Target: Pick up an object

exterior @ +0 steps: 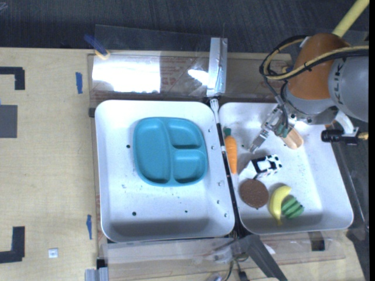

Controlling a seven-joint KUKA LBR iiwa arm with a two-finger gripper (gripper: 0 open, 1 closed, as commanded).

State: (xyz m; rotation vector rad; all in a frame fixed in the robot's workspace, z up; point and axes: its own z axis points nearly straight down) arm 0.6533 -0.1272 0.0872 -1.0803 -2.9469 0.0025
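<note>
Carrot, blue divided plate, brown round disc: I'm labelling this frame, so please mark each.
carrot (pixel 232 153), camera view, middle of its orange body.
blue divided plate (pixel 153 148), camera view, floor of its large left compartment.
brown round disc (pixel 254 192), camera view, centre of its top face.

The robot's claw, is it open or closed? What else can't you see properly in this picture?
- Gripper: small and blurred in the camera view; open or shut cannot be told.
- Tan object beside it: partly covered by the gripper, so its kind is unclear.
- Black-and-white toy: too small to name.
- Arm: cut off by the right edge.
</note>
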